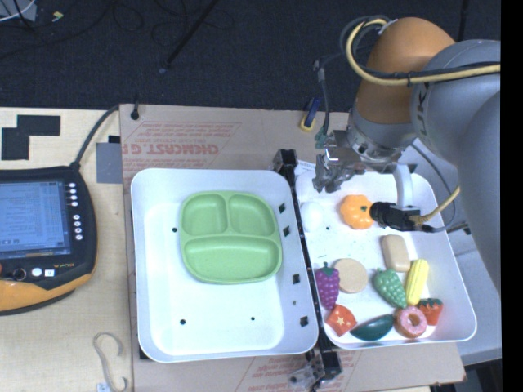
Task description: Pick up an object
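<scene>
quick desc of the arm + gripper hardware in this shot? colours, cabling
Grey arm with a rounded orange band above the wrist. A yellow cable loops around the band, alongside a dark one. The gripper is a small grey-metal assembly with dark fingers.

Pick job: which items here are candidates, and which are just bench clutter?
Job:
claw, above the right bin
pumpkin
grapes
cookie
bread
corn
donut
strawberry

Clutter:
green tray in the left bin
pendant
white hook
</scene>
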